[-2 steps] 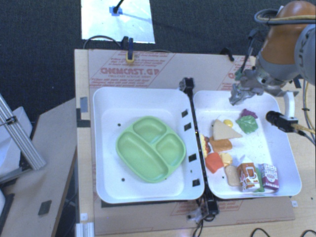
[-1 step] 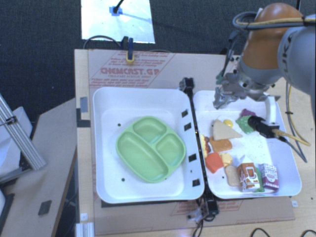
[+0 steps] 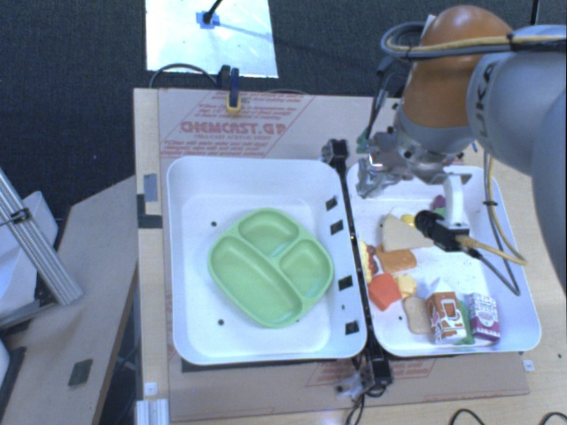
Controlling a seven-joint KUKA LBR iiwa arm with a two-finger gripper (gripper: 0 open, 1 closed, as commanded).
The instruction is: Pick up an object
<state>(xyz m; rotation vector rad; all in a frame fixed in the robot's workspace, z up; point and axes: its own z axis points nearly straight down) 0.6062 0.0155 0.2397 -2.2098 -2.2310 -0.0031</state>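
My gripper [image 3: 376, 182] hangs over the far left part of the right bin [image 3: 518, 304], just above its floor. Nothing shows held in it. Just in front of it lies a beige wedge [image 3: 396, 231] with a small yellow piece [image 3: 407, 219] beside it. Closer to the front are an orange-brown piece [image 3: 397, 259], a red-orange block [image 3: 383, 290], a pale yellow bit [image 3: 407, 283] and a tan piece [image 3: 415, 313]. Two small packets, one brown-red [image 3: 446, 315] and one maroon and white [image 3: 483, 317], lie at the front right.
The left bin [image 3: 190, 202] holds a green divided plate [image 3: 270, 266]. A black-clipped divider [image 3: 347, 237] runs between the bins. The arm's orange band and grey link cover the back right of the right bin.
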